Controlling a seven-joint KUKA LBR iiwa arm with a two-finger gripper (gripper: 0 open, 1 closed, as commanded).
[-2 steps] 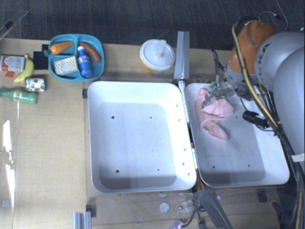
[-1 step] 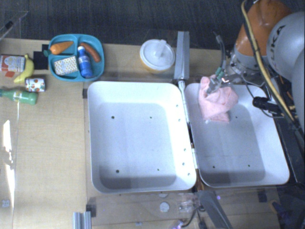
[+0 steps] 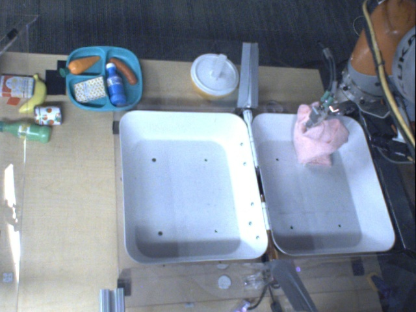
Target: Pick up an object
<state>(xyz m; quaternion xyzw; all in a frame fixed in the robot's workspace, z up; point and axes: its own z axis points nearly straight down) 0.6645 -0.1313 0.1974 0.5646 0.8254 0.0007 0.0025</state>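
Note:
A crumpled pink cloth point(image 3: 320, 143) hangs over the far part of the right bin point(image 3: 325, 239), bunched up to a peak at its top. My gripper point(image 3: 318, 115) comes in from the right and pinches that peak, with the fabric caught between its fingers. The cloth's lower folds droop toward the bin floor; I cannot tell whether they still touch it. The arm's orange band point(image 3: 383, 25) sits at the top right corner.
The left bin point(image 3: 188, 239) lies beside the right one. Behind it stand a white lidded cup point(image 3: 214, 75) and a blue divided plate point(image 3: 104, 78) with toy food. A banana point(image 3: 34, 95), a small can point(image 3: 47, 115) and a green bottle point(image 3: 26, 131) lie at far left.

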